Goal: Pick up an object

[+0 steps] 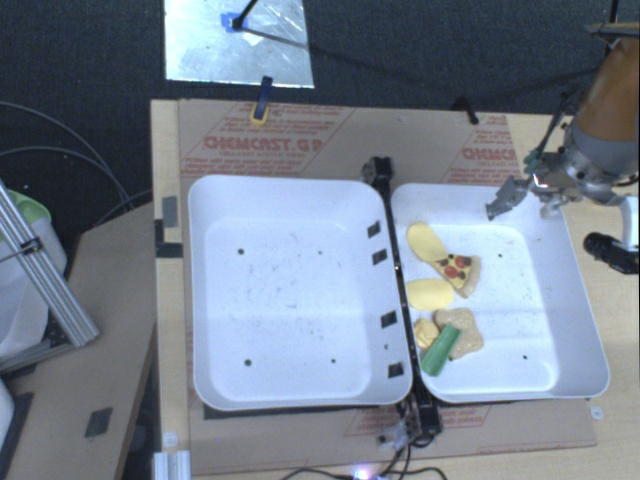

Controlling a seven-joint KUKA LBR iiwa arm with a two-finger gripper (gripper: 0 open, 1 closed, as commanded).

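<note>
Worktop: brown board with red lettering, carrying two shallow white bins side by side.
Green stick: nearest item in the right bin, lying at a slant at the near end of the cluster, against that bin's left wall.
Tan toast-shaped piece: touching the green stick on its right side.
Small yellow piece: just left of the toast-shaped piece, partly under the stick's upper end.
Yellow oval: just beyond those, close to the divider between the bins.
Pizza slice: beside the oval (red and green spots on top), pointing toward the near right.
Pale yellow lump: farthest of the cluster, touching the slice's far left edge.
Left bin: white floor with faint scuffs and a few small dark dots.
Claw: over the far edge of the right bin, well apart from the cluster, fingers spread and holding nothing.
Arm: grey with an orange band, entering from the right.
</note>
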